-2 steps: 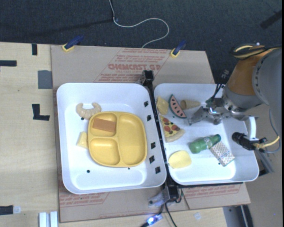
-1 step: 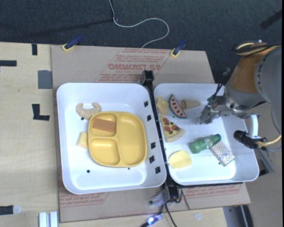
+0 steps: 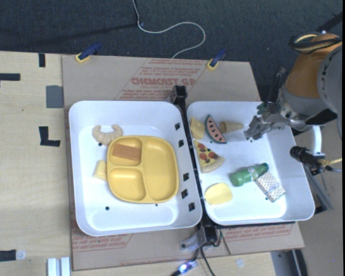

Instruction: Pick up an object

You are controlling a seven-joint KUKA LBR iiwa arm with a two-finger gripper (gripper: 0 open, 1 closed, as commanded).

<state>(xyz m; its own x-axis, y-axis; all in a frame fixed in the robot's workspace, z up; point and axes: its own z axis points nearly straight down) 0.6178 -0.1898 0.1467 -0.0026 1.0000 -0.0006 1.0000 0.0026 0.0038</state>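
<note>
While the 2 shallow white bins sit side by side at the middle of the frame, the left bin [image 3: 83, 154] holds a yellow divided plastic tray [image 3: 142, 169] with a brown toast slice [image 3: 126, 151] in its upper-left compartment, and a tan croissant [image 3: 105, 133] just above. In the right bin [image 3: 293, 206] lie a watermelon slice [image 3: 215, 129], a pizza slice [image 3: 208, 156], a pale yellow lump [image 3: 218, 194] and a green bottle [image 3: 248, 175]. At the upper right, the grey gripper [image 3: 257, 129] hovers over that bin's top edge; how wide it stands I cannot tell.
</note>
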